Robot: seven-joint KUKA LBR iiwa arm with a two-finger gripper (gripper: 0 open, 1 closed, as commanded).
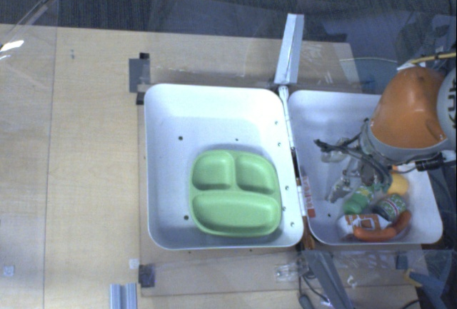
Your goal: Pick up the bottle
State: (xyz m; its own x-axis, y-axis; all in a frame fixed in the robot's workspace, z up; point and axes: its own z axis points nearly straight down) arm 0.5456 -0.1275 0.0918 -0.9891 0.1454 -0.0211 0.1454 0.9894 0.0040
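1. In the right bin (308,158), near its front edge: bottle (357,200), green, among a can (390,208) and other small items.
2. Just above it, slightly left: end effector (344,183), hanging from the orange-banded arm (407,111).
3. Finger state: cannot tell.
4. Bottle's long axis: unclear in the clutter.
5. In the left bin (164,158): green divided tray (234,192).

Green divided plate (235,193); white bins (164,158); orange-banded grey arm (408,111).

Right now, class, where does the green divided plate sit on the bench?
The green divided plate lies in the left bin, toward its near right corner, close to the divider shared with the right bin.
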